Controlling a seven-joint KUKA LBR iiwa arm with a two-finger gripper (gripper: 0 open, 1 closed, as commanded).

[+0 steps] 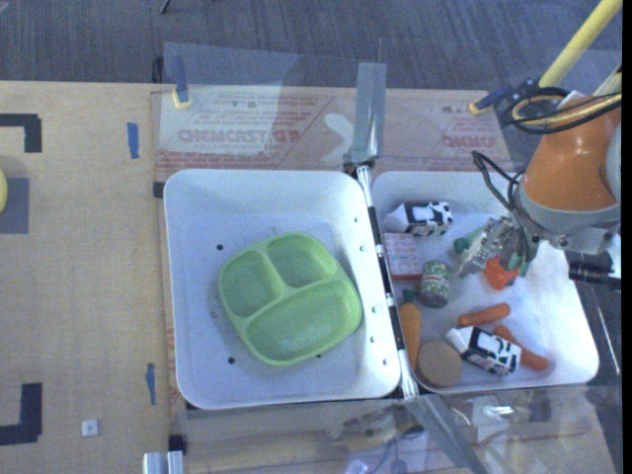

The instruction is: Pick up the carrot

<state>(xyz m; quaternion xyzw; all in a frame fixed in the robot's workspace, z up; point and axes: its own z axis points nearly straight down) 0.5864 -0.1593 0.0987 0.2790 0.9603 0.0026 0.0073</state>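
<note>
- Over the right bin, the gripper hangs low; finger spread can't be told.
- The carrot lies nearby, long axis roughly left-right, its right end tipped slightly up-frame.

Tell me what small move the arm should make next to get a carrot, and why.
Probably slide the gripper toward the view's bottom and lower it over the carrot lying just below. The gripper hangs in the right bin above an orange piece, and that carrot lies nearest, apart from the toy cow.
</note>
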